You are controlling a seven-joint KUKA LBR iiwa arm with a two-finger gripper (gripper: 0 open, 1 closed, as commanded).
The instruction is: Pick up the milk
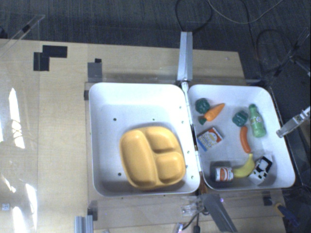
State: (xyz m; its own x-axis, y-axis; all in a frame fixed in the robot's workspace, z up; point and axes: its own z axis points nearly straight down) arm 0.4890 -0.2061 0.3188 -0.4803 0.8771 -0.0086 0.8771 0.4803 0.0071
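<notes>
Camera view: milk [263,169], probably the cow-patterned carton, touches the banana [244,168], risking a mis-grab; claw state unclear.

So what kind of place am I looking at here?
Most likely a robotics lab test bench, not a kitchen. Two shallow white bins sit side by side on a pale wooden bench, the right one holding toy groceries like a black-and-white milk carton, and loose black cables trail across the dark floor.
</notes>
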